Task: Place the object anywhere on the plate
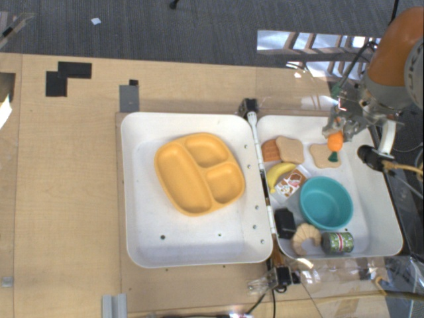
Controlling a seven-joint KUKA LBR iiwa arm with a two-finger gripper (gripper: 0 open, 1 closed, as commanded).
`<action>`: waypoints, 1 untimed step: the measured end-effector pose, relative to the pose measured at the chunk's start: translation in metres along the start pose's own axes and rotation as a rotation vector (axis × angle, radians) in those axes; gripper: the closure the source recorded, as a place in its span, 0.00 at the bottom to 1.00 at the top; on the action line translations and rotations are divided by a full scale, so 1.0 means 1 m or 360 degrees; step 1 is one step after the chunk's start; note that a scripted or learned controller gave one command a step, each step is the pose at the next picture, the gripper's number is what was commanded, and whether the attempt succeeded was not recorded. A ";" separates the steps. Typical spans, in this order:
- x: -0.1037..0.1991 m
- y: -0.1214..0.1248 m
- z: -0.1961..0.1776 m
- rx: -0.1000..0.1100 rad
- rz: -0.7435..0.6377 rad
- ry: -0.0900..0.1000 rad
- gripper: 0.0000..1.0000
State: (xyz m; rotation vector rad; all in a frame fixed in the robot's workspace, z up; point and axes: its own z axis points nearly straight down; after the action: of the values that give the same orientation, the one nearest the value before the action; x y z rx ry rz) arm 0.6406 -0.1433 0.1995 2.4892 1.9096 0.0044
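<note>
The yellow divided plate [197, 173] lies in the left bin [146, 244], tilted a little in plan. Over the back of the right bin [387, 234], my gripper [340, 131] points down from the grey and orange arm. A small orange toy carrot [335, 142] with a green tip sits between its fingers, hanging just above a tan flat piece [322, 154]. The gripper is well to the right of the plate, beyond the wall between the bins.
The right bin also holds a bread slice [289, 150], a brown piece [270, 151], a banana [279, 173], a teal bowl [325, 203], a green can [338, 242], a beige roll [305, 237] and a black block [285, 222]. Cables lie at the front edge.
</note>
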 end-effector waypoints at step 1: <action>0.051 -0.032 0.052 0.0008 -0.0172 0.0004 1.00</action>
State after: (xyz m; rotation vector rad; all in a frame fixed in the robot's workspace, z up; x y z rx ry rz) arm 0.6229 -0.0860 0.1477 2.3866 2.0451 0.0022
